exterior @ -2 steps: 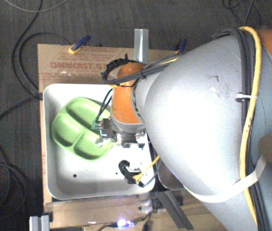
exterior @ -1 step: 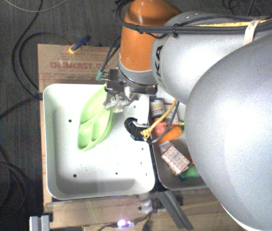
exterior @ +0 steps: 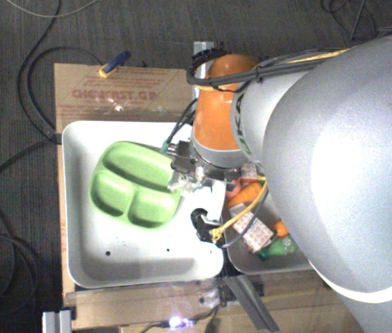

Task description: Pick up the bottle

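Observation:
My gripper hangs below the orange wrist band, over the right side of the left bin. Its tip is at the right rim of a green divided plate. Nothing shows between its jaws. In the right bin, a green object that may be the bottle lies near the front edge, half hidden under the grey arm. The gripper is well to the left of it.
Orange pieces and a small red-and-white patterned box lie in the right bin beside the green object. A black and yellow cable loop hangs over the divide between the bins. The arm covers most of the right bin.

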Controlling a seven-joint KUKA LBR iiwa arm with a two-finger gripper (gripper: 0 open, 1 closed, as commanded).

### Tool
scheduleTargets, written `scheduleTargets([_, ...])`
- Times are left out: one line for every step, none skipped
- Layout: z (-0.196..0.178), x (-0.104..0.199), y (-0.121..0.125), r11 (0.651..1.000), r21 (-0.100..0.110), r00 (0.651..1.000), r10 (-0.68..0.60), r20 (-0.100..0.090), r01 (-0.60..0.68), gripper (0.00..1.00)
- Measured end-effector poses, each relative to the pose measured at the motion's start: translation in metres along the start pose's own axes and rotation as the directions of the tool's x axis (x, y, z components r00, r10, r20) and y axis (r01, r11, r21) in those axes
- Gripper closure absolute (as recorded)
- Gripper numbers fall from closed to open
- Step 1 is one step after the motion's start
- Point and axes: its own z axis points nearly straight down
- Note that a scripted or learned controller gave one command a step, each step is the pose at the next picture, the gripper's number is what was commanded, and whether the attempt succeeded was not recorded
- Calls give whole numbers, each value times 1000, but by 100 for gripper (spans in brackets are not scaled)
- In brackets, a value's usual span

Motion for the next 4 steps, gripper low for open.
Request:
scheduleTargets([-31,47,-23,1000,-1,1000,14,-2,-14,100])
scheduleTargets([-48,46,68,935,-1,935,355,0,-355,100])
scheduleTargets([-239,57,84,924,-2,924,381,-3,-381,100])
scheduleTargets([-135,85,65,916,-1,916,400,-1,-400,100])
